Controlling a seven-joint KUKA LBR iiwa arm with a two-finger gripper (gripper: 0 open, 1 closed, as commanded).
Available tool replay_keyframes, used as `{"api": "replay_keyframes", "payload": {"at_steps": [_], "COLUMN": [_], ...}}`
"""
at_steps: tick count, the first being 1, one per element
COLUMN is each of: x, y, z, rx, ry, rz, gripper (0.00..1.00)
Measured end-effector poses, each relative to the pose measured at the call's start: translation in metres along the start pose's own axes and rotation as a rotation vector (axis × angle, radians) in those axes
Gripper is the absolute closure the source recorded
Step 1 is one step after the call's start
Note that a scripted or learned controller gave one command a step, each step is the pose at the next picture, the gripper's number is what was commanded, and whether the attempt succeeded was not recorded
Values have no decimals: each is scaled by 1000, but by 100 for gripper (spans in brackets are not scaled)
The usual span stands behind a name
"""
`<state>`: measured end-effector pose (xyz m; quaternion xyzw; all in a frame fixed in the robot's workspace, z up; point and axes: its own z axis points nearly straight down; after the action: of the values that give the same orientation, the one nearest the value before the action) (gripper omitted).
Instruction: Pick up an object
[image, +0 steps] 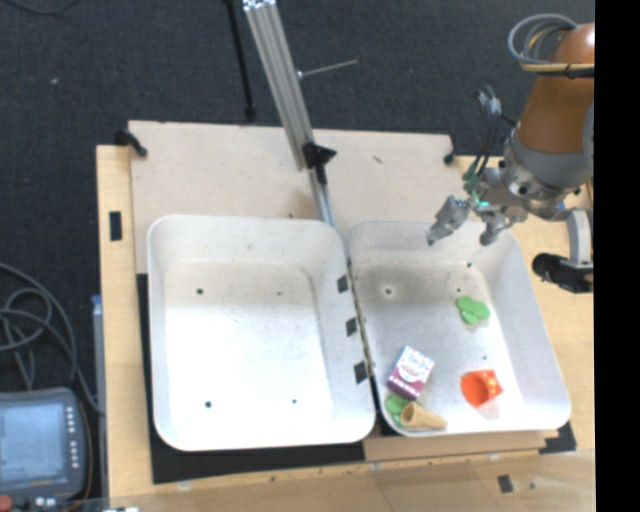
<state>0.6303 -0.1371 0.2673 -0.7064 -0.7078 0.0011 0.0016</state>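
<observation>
A pale wooden bench top (250, 160) carries two shallow white plastic bins side by side, the left bin (250, 330) and the right bin (520, 300), their inner rims touching. A slanted silver aluminium rail (285, 80) crosses the bench from the top edge to the gap between the bins. Dark grey carpet (100, 60) surrounds the bench. On it, at lower left, lies a grey handheld screen unit (38, 440) with looping black cables (30, 310).
</observation>
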Motion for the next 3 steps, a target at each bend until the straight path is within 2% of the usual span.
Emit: {"api": "replay_keyframes", "payload": {"at_steps": [1,2,3], "x": [0,-1,3], "y": [1,5,-3], "z": [-3,40,89], "rx": [-5,-2,0], "ry": [-1,-3,-2], "rz": [-1,2,4], "gripper": [0,0,0]}}
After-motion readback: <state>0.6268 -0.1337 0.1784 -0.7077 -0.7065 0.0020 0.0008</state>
